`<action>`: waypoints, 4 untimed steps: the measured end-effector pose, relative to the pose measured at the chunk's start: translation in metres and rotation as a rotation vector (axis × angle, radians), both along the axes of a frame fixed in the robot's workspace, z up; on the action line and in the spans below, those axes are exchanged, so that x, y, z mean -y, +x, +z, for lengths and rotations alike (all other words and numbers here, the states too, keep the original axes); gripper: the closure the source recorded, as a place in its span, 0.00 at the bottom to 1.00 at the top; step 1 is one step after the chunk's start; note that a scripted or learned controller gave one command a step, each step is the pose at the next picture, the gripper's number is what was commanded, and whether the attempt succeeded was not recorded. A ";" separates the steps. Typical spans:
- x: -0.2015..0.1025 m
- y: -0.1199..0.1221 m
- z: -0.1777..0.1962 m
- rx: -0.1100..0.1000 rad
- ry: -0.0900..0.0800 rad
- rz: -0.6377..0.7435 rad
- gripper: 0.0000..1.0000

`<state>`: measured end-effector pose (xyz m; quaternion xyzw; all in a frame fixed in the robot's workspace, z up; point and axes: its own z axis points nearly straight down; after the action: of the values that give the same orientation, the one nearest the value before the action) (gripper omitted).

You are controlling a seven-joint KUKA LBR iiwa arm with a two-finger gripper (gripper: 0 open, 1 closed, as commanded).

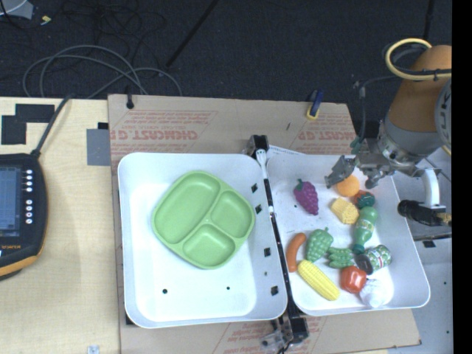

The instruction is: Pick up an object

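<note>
My gripper (357, 175) hangs over the back of the right bin (413, 286), its fingers spread apart. A small orange fruit (347, 186) lies just under and between the fingertips, and I cannot tell whether they touch it. Beside it are purple grapes (306, 196), a yellow piece (344, 212) and a green piece (365, 225). Toward the front of the bin lie an orange sausage-shaped toy (296, 249), a green leafy toy (319, 243), a corn cob (318, 279), a red pepper (352, 278) and a small can (379, 257).
The left bin (140, 286) holds a green divided plate (204, 218). A ridge (269, 220) separates the two bins. A black pendant (18, 205) lies on the bench at far left. Cables run across the dark floor behind.
</note>
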<state>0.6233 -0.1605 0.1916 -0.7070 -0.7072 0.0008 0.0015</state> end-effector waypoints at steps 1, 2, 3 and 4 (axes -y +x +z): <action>0.000 0.000 0.010 -0.001 0.001 0.001 1.00; -0.118 -0.072 -0.006 -0.008 0.007 0.008 1.00; -0.162 -0.059 0.080 0.007 0.001 0.005 1.00; -0.159 -0.096 -0.002 -0.011 0.000 0.000 1.00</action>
<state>0.5273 -0.0018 0.1898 -0.7070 -0.7072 0.0047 0.0052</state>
